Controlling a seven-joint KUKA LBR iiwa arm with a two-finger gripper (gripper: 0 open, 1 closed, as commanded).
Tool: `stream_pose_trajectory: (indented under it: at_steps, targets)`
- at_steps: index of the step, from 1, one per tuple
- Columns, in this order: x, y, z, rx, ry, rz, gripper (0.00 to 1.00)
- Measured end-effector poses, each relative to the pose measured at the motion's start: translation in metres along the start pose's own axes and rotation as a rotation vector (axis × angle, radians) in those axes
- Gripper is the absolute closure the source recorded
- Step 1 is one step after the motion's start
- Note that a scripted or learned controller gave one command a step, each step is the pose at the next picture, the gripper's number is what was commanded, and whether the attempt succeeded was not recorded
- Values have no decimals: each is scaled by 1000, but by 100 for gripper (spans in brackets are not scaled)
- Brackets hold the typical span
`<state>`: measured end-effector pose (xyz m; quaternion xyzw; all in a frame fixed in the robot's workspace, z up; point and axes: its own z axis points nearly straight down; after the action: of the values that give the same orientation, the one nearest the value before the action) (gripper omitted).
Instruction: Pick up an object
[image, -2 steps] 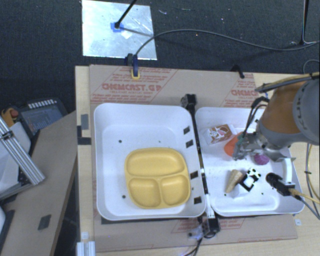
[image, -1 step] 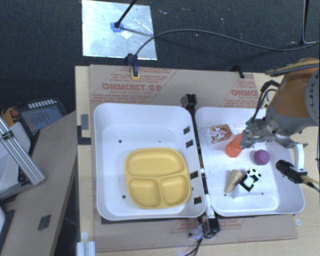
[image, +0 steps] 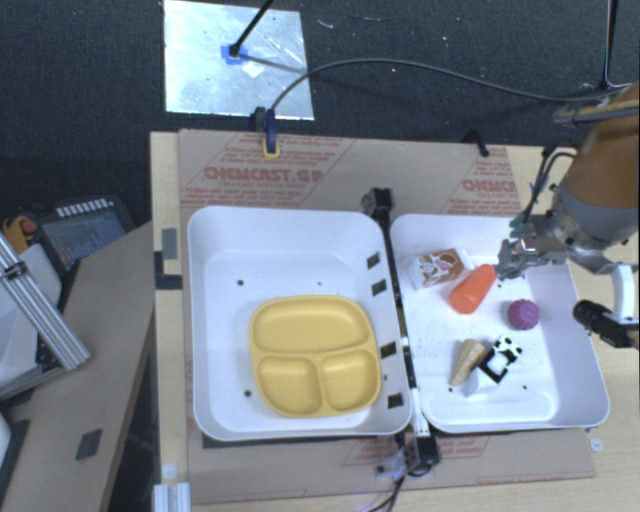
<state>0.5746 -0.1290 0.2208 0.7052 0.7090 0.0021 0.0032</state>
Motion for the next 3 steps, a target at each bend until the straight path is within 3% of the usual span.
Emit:
stream_pose_trajectory:
  at_steps: [1, 3]
  targets:
    - [0, 1, -1, 5, 1, 0, 100]
    - [105, 18, -4, 4, 4, -5, 100]
